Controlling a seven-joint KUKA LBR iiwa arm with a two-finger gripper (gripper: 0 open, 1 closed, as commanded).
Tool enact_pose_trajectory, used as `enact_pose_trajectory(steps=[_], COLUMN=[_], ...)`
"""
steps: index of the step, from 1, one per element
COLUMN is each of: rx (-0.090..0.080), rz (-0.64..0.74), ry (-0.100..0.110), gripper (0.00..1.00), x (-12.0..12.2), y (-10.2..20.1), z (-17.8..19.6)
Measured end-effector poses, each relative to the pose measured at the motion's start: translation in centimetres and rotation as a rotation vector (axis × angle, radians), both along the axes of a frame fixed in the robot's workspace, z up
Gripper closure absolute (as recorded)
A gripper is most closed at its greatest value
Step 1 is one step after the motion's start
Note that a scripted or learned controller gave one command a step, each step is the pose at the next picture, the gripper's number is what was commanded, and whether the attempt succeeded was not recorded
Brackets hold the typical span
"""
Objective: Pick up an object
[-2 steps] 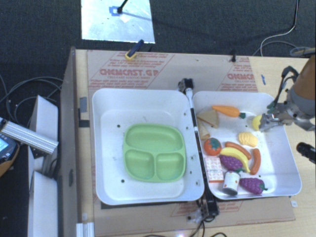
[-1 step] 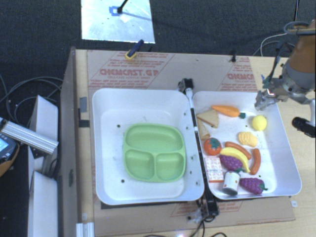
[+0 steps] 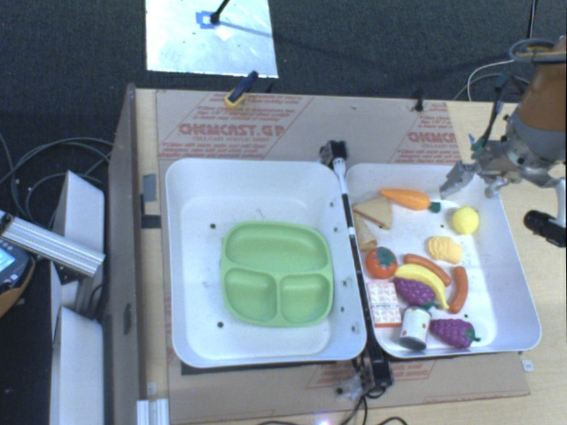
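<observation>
From my seat the nearest thing is the front edge of the brown cardboard sheet [image 3: 257, 118] printed in red, which covers the bench top under both bins. On it sit two shallow white plastic bins side by side: the left bin [image 3: 190, 228] holds one light green divided plate [image 3: 276, 273] with three compartments, and the right bin [image 3: 509, 277] holds the toy food. Closest to me in that bin I count one small white can with a dark label [image 3: 414, 328] and one purple grape bunch [image 3: 452, 332], then one red-and-white printed card [image 3: 383, 304], one yellow banana [image 3: 423, 282], two orange-red sausages [image 3: 458, 289], one red tomato [image 3: 382, 262], one yellow corn piece [image 3: 445, 249], one tan bread wedge [image 3: 374, 212], one yellow lemon [image 3: 465, 220] and, farthest back, one orange carrot [image 3: 407, 199]. The two-finger gripper [image 3: 478, 177] hangs over the bin's far right corner, just beyond the lemon, with nothing between its fingers; whether they are spread or pressed together I cannot tell. Beyond the bench I see dark carpet with one pale square board [image 3: 211, 25], and cables and metal parts lie to the left.
</observation>
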State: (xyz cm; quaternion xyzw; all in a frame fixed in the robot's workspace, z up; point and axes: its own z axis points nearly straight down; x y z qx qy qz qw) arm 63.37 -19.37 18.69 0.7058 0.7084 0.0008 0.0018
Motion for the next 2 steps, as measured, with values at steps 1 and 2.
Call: enact_pose_trajectory(steps=[1, 2], rx=[0.002, -0.001], rz=[0.0, -0.003], ry=[0.003, 0.002], gripper=[0.0, 0.0], x=[-2.9, -5.9], y=[7.5, 0.6], z=[-5.2, -2.5])
